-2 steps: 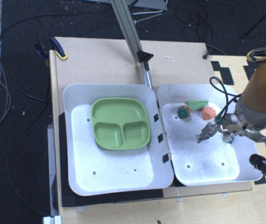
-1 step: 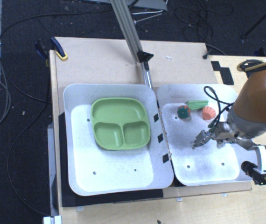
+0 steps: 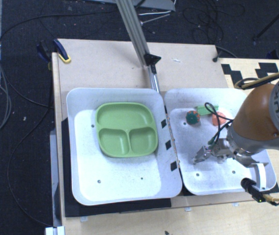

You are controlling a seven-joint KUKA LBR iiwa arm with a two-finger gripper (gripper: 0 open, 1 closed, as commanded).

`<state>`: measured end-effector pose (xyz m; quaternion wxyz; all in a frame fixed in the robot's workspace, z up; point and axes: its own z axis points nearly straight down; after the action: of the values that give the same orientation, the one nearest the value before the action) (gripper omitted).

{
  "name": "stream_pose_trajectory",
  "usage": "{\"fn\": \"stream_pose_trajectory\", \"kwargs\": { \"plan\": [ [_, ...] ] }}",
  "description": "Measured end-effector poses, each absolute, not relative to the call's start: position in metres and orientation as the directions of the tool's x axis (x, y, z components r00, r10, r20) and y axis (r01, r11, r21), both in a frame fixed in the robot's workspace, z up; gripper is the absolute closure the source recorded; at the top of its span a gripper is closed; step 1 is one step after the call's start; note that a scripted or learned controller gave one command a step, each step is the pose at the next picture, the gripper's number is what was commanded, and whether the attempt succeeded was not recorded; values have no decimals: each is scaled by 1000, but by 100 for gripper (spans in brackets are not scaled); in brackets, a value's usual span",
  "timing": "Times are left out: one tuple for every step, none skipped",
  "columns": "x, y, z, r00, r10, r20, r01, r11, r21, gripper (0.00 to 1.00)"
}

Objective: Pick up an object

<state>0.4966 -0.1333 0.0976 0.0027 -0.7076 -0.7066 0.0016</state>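
Note:
In the right bin [image 3: 198,182], a small green and red round object [image 3: 193,117] lies near the far wall, with a green piece [image 3: 201,110] and a pink-orange piece [image 3: 221,117] just right of it. My gripper [image 3: 201,156] hangs low over the middle of this bin, its fingers pointing left and down toward the bin floor. It is below and slightly right of the small objects, apart from them. Nothing shows between the fingers. The orange-banded arm [image 3: 259,116] covers the bin's right part.
The left bin [image 3: 81,180] holds a light green three-compartment plate [image 3: 127,129]. A slanted metal pole [image 3: 134,28] runs from the top down to the gap between the bins. Black clips [image 3: 169,143] sit on the shared wall.

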Motion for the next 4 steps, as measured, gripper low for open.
{"fn": "stream_pose_trajectory", "kwargs": {
  "plan": [
    [498,-134,111,2,1000,0,1000,-2,-1,100],
    [508,-132,171,-2,1000,-2,1000,2,6,100],
    [509,-133,220,-2,1000,-2,1000,2,6,100],
    [518,-72,229,-9,1000,2,1000,9,2,100]
  ]
}}
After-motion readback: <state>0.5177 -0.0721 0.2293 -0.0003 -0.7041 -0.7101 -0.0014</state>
